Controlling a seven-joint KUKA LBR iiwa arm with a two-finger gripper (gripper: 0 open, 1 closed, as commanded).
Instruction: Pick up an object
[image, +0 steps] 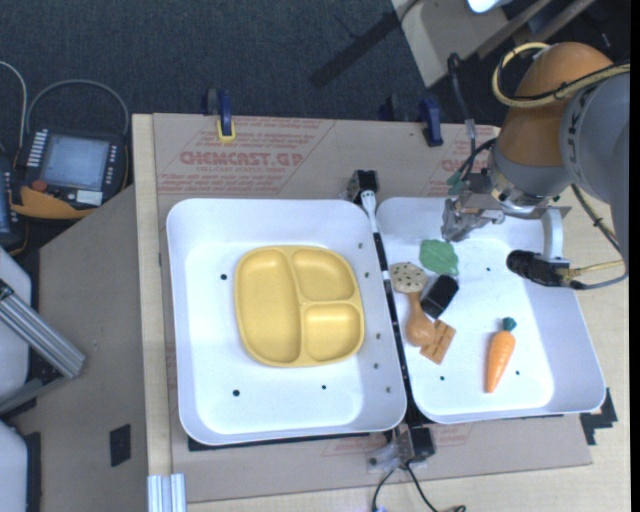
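Note:
In the right bin (560, 385) lie a green leafy piece (439, 256), a round tan cracker (405, 276), a black block (438, 295), brown bread-like pieces (430, 336) and an orange carrot (499, 357). My gripper (455, 226) hangs over the bin's upper left part, just above the green piece, at the end of the orange-banded wrist (545, 110). Nothing shows between its fingers.
The left bin (200, 380) holds a yellow divided plate (298, 304). A black cable connector (535, 266) juts over the right bin's far side. Clamps (225, 115) sit at the board's back edge, and a handheld pendant (65, 170) lies far left.

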